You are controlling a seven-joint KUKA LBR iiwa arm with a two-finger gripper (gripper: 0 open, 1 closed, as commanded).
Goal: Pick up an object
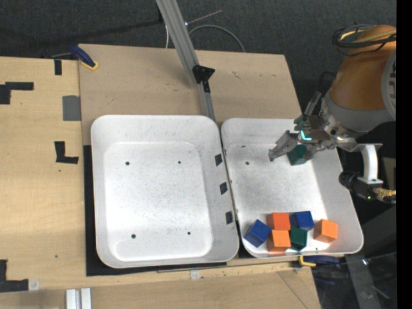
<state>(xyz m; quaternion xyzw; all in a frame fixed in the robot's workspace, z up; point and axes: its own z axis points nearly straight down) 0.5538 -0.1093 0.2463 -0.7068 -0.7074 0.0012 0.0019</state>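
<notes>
Gripper (291, 150) above right bin (257, 172), fingers closed on dark green block (298, 154), apparently lifted off bin floor. Pick looks largely done; remaining: hold securely. Other blocks (290, 229) clustered at bin's near edge.

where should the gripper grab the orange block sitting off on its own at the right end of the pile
Grip the lone orange block across its two side faces, coming straight down from above. It sits slightly apart from the other blocks, so its sides look free. The right bin wall is close behind it, so a sideways approach would probably be blocked.
</notes>
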